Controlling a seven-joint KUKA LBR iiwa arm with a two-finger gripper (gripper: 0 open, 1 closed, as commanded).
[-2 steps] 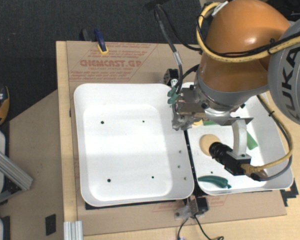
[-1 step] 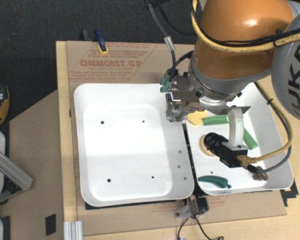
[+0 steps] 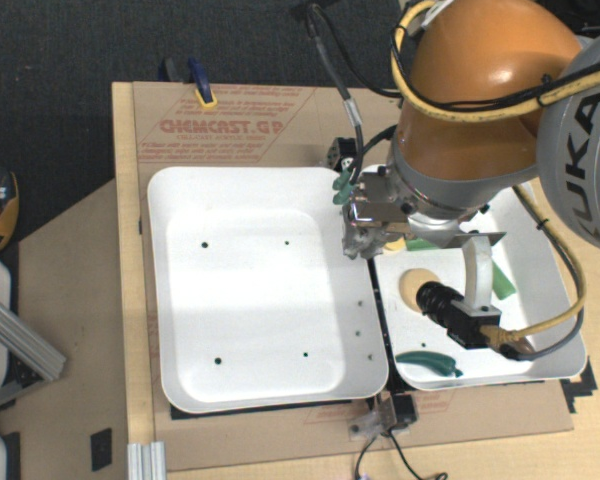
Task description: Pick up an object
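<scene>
Two white bins, the left bin [image 3: 245, 288] dotted with four dark holes. The right bin [image 3: 555, 268] holds a teal tool [image 3: 430, 364], a green piece [image 3: 503, 281], and a tan disc [image 3: 412, 286]. Brown worktop [image 3: 140, 158], orange-banded grey arm [image 3: 490, 58].

Under me is a bench [image 3: 130, 298] topped with a sheet of brown board, printed in faded red lettering along its far edge. A small blue and yellow clamp [image 3: 200, 83] bites onto that far edge, near the left corner. Two shallow white bins sit directly on the board, side by side and touching along their inner walls. The left bin [image 3: 170, 268] shows four small dark dots on its floor (screws or holes, I cannot tell which). The right bin [image 3: 555, 363] lies mostly beneath my own bulk, its near rim reaching towards the board's front edge.
</scene>
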